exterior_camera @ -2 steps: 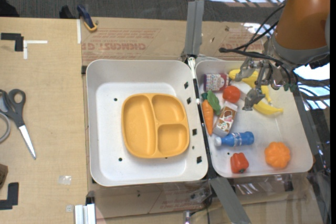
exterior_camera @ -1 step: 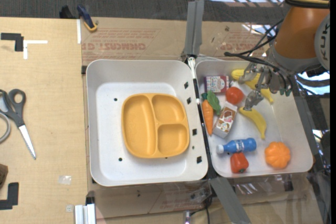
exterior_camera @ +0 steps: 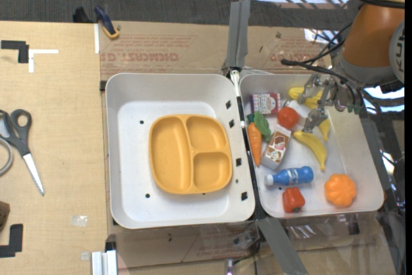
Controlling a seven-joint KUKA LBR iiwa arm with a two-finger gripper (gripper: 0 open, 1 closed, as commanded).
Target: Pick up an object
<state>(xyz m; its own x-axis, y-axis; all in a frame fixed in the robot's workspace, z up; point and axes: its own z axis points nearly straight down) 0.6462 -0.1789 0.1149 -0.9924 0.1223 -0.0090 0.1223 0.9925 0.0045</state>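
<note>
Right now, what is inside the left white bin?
Inside the left bin lies a yellow divided plate with three compartments, nothing in them. What the plate covers cannot be seen.

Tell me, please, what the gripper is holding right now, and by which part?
It cannot be told: the gripper hangs low over the right bin near a banana, with nothing visibly between its fingers.

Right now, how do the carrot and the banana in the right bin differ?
The carrot is orange with a green top; the banana is plain yellow. The carrot lies against the bin's left wall, pointing nearly straight down the view; the banana lies mid-bin at a slant, just under the gripper. The carrot is straight, the banana curved. Both are long toy foods.
</note>
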